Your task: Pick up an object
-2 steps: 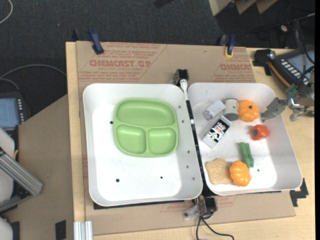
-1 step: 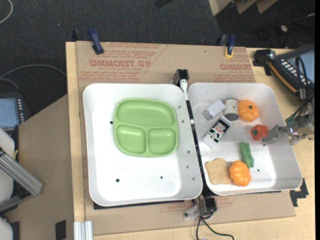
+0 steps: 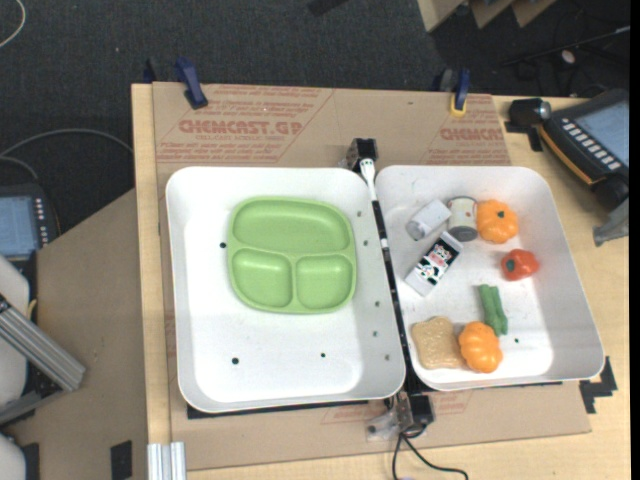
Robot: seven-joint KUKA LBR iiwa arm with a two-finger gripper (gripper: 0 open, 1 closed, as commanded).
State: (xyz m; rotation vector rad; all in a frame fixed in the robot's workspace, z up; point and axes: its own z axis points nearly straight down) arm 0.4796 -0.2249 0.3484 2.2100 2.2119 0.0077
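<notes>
Status for you: the pick hadn't started, as far as this frame showed. Hand state: couldn't tell from the camera view, so don't assume anything was gripped.

All candidates sat in the right shallow white bin (image 3: 562, 313), each resting on the bin floor:
- grey plastic block (image 3: 428, 218) at 11 o'clock, touching or just beside the small cream cylinder with a dark end (image 3: 461, 211)
- round orange toy pumpkin (image 3: 497, 220) at 1 o'clock, just beside that cylinder
- red toy tomato (image 3: 519, 263) at 3 o'clock, standing apart from its neighbours
- black-and-white patterned carton (image 3: 433, 263) at 9 o'clock, lying tilted, near the bin's left wall
- green toy vegetable stick (image 3: 493, 308) at 5 o'clock
- second orange toy pumpkin (image 3: 480, 348) at 6 o'clock, touching the tan toy bread slice (image 3: 434, 340) at 7 o'clock

The left shallow white bin (image 3: 280, 363) held just the pale green three-compartment plastic plate (image 3: 293, 254), at 12 o'clock from its centre.

Both bins sat on the cardboard-covered desk (image 3: 250, 128), clamped at the far edge by a blue clamp (image 3: 190, 81) at 11 o'clock.

My read: nothing done, everything left: approach, descend, close, lift. You'd likely get the cleanest try on the tomato, since it had free space around it. The pumpkin-and-bread pair and the block-and-cylinder pair looked crowded, with a risk of nudging the neighbour.
</notes>
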